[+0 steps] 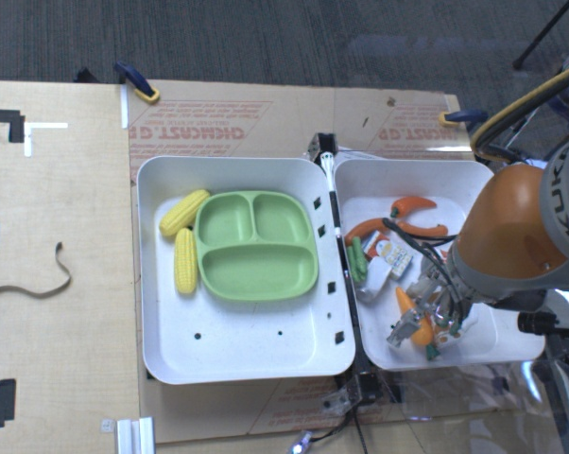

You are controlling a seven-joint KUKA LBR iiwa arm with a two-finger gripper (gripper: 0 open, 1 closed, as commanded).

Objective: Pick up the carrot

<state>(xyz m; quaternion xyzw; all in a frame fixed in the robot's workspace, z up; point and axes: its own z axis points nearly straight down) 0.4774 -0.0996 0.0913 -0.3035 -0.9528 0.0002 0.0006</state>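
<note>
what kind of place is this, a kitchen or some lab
Most likely a robotics lab bench, not a kitchen: a grey and orange arm works over two white bins of toy food, such as corn cobs, on cardboard clamped to the bench.

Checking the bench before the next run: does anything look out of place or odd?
Nothing looks spilled or broken. Two corn cobs lie beside the green divided plate, not on it. In the right bin, the toys sit jumbled together under the gripper.
</note>
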